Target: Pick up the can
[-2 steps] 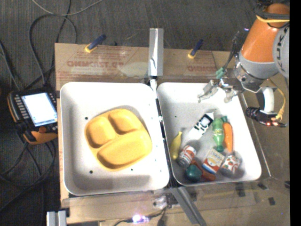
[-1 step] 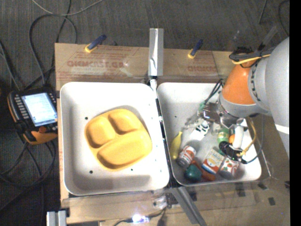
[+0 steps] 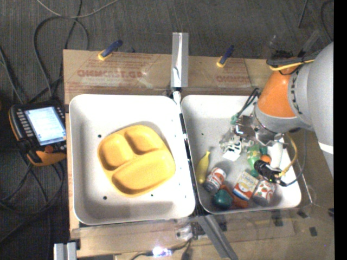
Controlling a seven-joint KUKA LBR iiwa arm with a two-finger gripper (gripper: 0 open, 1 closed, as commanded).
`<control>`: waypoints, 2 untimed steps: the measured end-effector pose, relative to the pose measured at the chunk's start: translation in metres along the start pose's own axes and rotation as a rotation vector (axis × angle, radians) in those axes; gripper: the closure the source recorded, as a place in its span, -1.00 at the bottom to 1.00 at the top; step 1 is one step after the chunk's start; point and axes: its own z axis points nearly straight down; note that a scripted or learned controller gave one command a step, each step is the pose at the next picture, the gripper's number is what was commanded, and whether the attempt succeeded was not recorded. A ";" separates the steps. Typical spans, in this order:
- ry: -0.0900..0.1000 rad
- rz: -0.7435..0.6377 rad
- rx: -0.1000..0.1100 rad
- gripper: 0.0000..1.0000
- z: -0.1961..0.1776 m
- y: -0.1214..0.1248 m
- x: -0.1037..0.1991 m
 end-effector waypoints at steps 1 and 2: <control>-0.007 0.106 0.001 1.00 -0.168 0.000 0.066; -0.006 0.101 0.003 1.00 -0.156 -0.043 -0.002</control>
